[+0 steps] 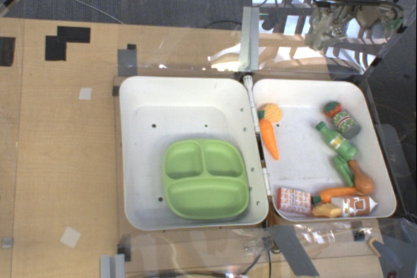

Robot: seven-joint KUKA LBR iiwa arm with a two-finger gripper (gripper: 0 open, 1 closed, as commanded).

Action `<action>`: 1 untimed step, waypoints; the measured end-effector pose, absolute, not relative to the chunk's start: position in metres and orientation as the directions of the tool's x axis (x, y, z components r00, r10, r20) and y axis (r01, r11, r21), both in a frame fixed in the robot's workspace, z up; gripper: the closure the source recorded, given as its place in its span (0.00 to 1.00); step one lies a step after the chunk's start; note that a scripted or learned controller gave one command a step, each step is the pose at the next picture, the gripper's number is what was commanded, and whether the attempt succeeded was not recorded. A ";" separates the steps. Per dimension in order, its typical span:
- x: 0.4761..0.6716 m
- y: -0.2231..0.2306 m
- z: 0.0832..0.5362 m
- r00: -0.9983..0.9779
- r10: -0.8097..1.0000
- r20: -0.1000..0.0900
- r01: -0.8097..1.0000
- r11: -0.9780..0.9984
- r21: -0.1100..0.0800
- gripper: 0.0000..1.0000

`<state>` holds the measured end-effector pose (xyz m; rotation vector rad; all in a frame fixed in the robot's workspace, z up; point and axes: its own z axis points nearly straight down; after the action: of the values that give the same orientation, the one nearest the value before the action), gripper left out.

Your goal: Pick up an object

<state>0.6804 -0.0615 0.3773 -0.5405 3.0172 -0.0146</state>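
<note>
The right bin [306,159] holds several toy foods. An orange carrot [269,139] lies by its left wall, with a yellow-orange round piece [272,112] just above it. Along the right side are a dark can [342,119], a green bottle [337,140] and a brown drumstick [360,180]. A red and white packet [294,200], an orange piece [339,193] and a white bottle [355,206] lie along the front wall. My gripper [326,28] hangs high behind the bin's back edge, open, with nothing between its fingers.
The left bin [143,107] holds a green divided plate [205,178] in its front half. A metal post [249,36] stands behind the wall between the two bins. Tan bench surface [58,159] stretches to the left.
</note>
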 end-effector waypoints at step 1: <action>0.639 -0.069 0.302 -0.953 -0.304 -0.005 -0.304 0.953 0.000 1.00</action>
<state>0.6386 -0.0686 0.3021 -0.4833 3.0989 0.0015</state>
